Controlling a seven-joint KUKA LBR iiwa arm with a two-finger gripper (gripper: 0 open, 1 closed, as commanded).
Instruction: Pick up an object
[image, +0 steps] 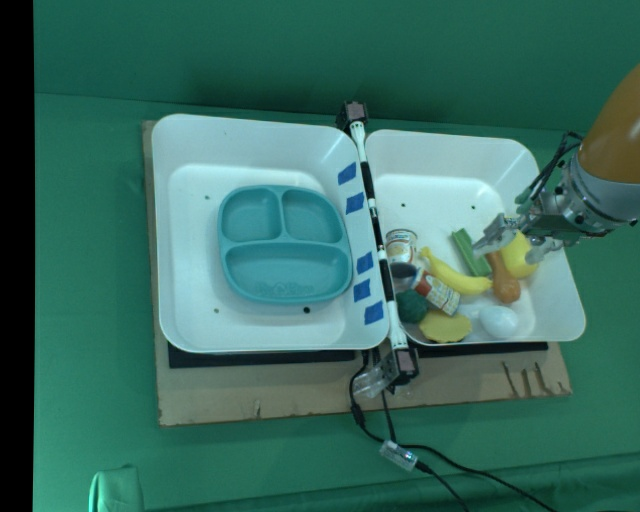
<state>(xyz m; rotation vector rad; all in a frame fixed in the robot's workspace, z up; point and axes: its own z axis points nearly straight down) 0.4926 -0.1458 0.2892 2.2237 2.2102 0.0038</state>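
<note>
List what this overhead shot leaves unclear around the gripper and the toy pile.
- Gripper, camera view: finger state hidden by the wrist and the yellow toy.
- Arm: cut off by the right edge.
- Small can label: too small to read.
- Dark green toy: partly buried, shape unclear.

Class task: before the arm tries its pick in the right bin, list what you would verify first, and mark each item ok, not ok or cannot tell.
1. pincer is over the right bin: ok.
2. A target lies beneath it, the yellow lemon-like toy: ok.
3. Finger opening suits the toy: cannot tell.
4. Target free of neighbours: not ok, the orange carrot-like piece touches it.
5. Anything held already: cannot tell.
6. teal plate lies in the left bin, out of the way: ok.
</note>
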